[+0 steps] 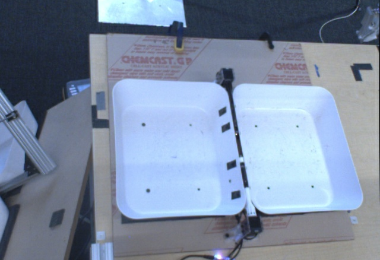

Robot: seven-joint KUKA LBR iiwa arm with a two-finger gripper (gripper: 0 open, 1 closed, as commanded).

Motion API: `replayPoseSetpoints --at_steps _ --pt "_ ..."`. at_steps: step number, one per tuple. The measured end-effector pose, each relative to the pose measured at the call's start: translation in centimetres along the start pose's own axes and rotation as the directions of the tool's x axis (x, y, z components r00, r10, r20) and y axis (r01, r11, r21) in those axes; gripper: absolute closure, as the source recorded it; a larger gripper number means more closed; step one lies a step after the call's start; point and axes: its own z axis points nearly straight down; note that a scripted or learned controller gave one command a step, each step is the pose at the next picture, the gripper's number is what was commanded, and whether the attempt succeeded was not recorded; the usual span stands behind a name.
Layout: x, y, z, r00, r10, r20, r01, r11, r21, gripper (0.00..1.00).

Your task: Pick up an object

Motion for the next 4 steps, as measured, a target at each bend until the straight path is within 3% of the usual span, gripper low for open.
replayPoseSetpoints --at_steps 1,2,3,4 --pt "1.0 0.0 -10.6 1.0 -0.009 0.003 0.009 1.0 -0.017 1.0" --pt "1.0 0.1 -9.9 1.0 -0.008 0.0 0.008 1.0 -0.007 0.0" --pt "-0.1 -0.5 1.9 1.0 -0.004 -0.003 0.004 1.0 0.005 0.0" --pt "0.0 -0.3 0.0 1.0 -0.011 0.002 0.011 1.0 -0.01 1.0"
